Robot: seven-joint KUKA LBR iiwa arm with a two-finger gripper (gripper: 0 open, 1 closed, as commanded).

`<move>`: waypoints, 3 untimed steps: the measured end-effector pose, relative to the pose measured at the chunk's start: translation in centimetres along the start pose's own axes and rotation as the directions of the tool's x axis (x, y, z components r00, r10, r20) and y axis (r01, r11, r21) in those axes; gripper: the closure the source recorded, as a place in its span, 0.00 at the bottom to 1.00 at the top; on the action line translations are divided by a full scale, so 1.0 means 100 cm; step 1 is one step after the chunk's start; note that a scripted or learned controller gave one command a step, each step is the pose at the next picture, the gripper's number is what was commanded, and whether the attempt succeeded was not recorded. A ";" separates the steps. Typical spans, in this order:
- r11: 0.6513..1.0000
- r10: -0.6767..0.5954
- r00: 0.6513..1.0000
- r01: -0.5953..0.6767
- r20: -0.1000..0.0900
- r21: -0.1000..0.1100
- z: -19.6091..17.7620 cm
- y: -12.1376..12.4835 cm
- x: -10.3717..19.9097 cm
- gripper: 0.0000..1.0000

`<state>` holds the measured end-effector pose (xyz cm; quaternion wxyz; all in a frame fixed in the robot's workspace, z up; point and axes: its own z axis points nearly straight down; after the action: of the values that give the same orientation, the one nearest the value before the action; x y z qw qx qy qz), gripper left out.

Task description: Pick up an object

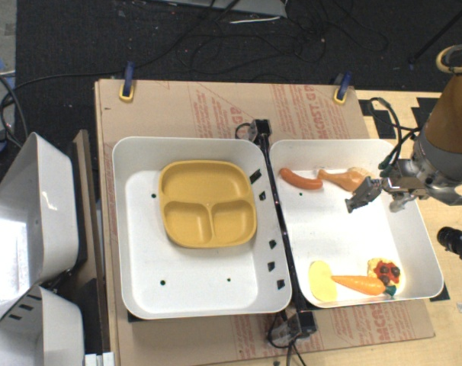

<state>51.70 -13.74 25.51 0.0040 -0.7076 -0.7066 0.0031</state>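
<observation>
Grey arm (pixel 444 155) low over right bin (pixel 345 242), gripper (pixel 380 191) spread wide, empty.

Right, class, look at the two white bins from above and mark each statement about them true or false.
1. The yellow three-compartment plastic plate lies in the left white bin. True.
2. The orange toy carrot lies on the yellow plate. False: it lies in the right white bin, near its front edge.
3. The reddish toy sausage lies in the right bin's far part. True.
4. The gripper hovers over the left bin. False: it is over the right bin, beside the sausage's end of it.
</observation>
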 end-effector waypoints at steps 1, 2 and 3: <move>1.000 -0.002 1.000 0.002 0.001 -0.009 -0.005 0.002 0.000 0.00; 1.000 -0.001 1.000 0.001 0.000 -0.004 0.051 -0.002 0.010 0.00; 1.000 0.001 1.000 -0.001 0.000 -0.003 0.115 -0.004 0.008 0.00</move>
<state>51.15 -12.88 14.01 0.0028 -0.7080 -0.7062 0.0019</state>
